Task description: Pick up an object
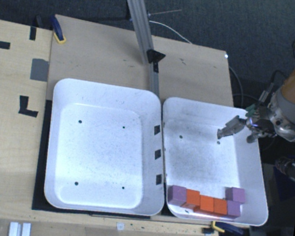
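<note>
Lying along the near wall of the right bin (252,159), the blocks make one short row. At its left end is a purple block (177,194), then an orange block (192,198) touching it, then a second orange piece (216,205), and at the right end two purple blocks, one (235,194) sitting a little farther from the wall and one (233,209) in the corner. All of them touch their neighbours, so the row looks like one packed line. The rest of the floor of this bin is bare and speckled with small dark marks.

I am well apart from these blocks. My gripper (227,131) hangs over the far right part of the same bin, near its right wall, and it points to the left and a little downward. It is small and dark in the camera view, so I cannot tell whether my fingers are spread or pressed together. I see nothing between them.

Behind my wrist is my grey arm (294,104) with the orange band, coming in from the right side.

The left bin (57,128) stands just beside the right one, their walls touching in the middle. Both rest on the wooden bench (3,119). A metal pole (141,19) rises at a slant behind the bins.
</note>
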